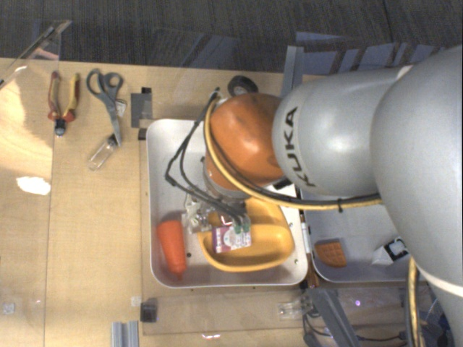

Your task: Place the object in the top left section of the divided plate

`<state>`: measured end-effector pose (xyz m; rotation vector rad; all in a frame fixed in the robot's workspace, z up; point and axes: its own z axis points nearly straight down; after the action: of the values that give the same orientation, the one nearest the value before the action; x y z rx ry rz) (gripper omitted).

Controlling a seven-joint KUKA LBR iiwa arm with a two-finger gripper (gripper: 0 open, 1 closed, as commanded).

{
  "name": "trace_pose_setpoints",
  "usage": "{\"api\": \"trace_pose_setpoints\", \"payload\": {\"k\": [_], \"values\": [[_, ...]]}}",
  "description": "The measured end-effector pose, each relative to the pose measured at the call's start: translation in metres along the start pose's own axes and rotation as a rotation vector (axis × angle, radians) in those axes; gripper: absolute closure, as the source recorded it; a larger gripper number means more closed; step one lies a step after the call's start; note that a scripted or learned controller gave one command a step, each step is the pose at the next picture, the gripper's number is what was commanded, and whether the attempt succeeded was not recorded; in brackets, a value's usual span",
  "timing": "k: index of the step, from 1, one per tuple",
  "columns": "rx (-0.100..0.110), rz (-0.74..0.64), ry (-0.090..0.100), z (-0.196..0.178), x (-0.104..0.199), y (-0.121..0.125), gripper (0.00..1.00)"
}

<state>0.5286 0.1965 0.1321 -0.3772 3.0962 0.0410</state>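
Progress is looking slight: judging by how things are lying, the placing is not yet done. The arm (340, 136) is reaching in over the left bin (155, 194) and is covering most of it. The gripper (210, 219) is hanging low above the yellow plate (271, 244), which is sitting toward the bin's near right corner. Whether its jaws are open or closed I cannot tell, since the wrist and cables are masking them, so no hold can be claimed.

Which thing is the object is uncertain. A carrot (172, 246) is lying by the bin's near left corner, just beside the plate and outside it. A small carton (233, 238) is showing right under the gripper, over the plate's left part; it may be resting there or being carried, and that is unclear.

The plate's dividers and its far half are being hidden by the arm, so the top left section cannot be made out. The right bin (362, 273) is mostly covered too, with an orange cracker-like piece (331, 252) showing near its left edge. Scissors (108, 96) and pliers (61, 100) are lying near the bench's far left corner
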Motion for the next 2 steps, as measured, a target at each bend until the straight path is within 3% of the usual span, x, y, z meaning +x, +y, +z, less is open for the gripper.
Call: {"api": "trace_pose_setpoints", "payload": {"k": [1,2], "values": [[-0.011,-0.035,-0.019,-0.035,-0.014,-0.014,1.00],[0.021,0.022,0.016,-0.010,-0.078,-0.033,1.00]]}}
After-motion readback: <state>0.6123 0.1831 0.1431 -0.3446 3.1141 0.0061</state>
